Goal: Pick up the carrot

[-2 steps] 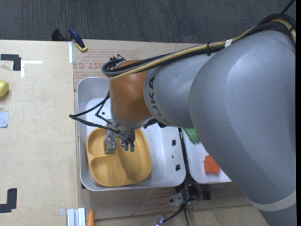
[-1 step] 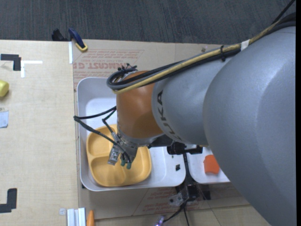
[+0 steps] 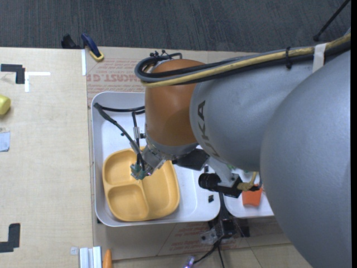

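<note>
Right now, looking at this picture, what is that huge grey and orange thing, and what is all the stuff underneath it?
You are looking down at a slant from a camera fixed above a workbench. The big grey shape with the orange band is a robot arm, reaching in from the right and so close to the camera that it hides much of the scene. Its gripper, a small two-finger hand, hangs over a yellow divided plate lying in a shallow white bin. I cannot tell whether it holds anything. A second white bin sits to the right, mostly covered by the arm; an orange object there may be the carrot it is meant to pick up, but too little shows to be sure. A yellow-green object rests at the bench's left edge.
</note>
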Robot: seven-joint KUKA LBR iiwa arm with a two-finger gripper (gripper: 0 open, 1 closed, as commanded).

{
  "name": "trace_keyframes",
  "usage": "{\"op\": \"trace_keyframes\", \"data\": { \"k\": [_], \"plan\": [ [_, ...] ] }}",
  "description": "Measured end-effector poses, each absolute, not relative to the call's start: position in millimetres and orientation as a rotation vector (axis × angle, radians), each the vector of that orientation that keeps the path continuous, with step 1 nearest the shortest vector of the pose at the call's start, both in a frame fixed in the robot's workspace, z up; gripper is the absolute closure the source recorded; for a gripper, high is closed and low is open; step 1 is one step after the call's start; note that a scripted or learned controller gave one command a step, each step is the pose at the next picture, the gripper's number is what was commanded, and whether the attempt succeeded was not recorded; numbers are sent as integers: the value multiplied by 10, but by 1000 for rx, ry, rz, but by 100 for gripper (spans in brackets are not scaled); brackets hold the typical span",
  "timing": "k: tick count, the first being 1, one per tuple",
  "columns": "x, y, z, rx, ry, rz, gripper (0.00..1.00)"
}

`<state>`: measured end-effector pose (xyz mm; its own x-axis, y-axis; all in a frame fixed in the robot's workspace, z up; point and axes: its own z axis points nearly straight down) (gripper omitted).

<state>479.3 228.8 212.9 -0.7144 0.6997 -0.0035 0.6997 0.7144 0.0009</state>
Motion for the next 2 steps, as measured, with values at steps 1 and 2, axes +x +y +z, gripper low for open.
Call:
{"op": "trace_keyframes", "data": {
  "k": [1,2],
  "plan": [
    [4890,2057,1270,1908,2498,-11,100],
    [4782,2200,1629,2043,2384,-5,100]
  ]
}}
